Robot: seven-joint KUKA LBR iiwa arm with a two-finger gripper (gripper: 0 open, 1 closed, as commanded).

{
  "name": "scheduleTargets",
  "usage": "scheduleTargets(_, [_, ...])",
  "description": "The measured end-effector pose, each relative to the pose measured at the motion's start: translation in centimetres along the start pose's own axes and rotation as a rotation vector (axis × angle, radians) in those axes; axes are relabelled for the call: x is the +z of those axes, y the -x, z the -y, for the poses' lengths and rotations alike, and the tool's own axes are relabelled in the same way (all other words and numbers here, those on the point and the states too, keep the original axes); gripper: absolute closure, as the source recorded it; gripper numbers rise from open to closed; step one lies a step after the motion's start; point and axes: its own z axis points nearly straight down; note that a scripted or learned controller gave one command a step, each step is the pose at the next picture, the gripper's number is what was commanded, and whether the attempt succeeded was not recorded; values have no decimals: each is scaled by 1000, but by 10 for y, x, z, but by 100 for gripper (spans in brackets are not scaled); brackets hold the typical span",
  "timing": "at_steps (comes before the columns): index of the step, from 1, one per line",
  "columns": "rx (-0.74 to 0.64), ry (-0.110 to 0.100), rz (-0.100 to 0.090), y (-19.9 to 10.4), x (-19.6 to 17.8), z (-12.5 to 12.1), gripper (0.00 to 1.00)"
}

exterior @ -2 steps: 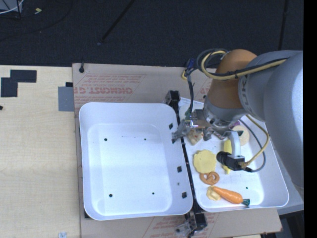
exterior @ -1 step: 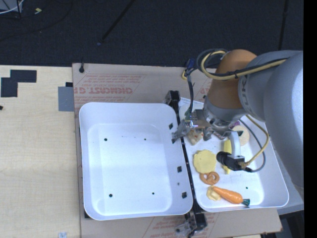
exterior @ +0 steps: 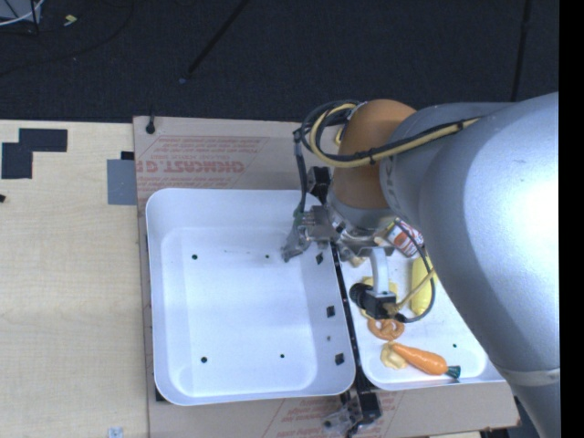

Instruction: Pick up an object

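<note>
Arm (exterior: 493,245) reaching from right | tool (exterior: 297,243) over left bin (exterior: 228,318), near its right wall

2 bins sit side by side on a board (exterior: 219,153) that lies on the bench (exterior: 64,272), toward its right side. The gripper (exterior: 297,243) hangs over the left bin (exterior: 169,336), near its far right corner. In the right bin (exterior: 447,331), the carrot (exterior: 424,360) lies along the near edge, and the banana (exterior: 422,286) lies behind it. The arm (exterior: 493,245) reaches over that bin's far and right parts.
</note>
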Motion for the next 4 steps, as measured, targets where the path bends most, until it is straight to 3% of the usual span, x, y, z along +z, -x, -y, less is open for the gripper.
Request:
scheduleTargets(1, [-10, 11, -13, 42, -267, 22, 0])
scheduleTargets(2, [-17, -9, -12, 38, -266, 22, 100])
scheduleTargets(3, [-6, -7, -11, 112, -262, 16, 100])
scheduleTargets(4, [-16, -19, -16, 47, -136, -4, 100])
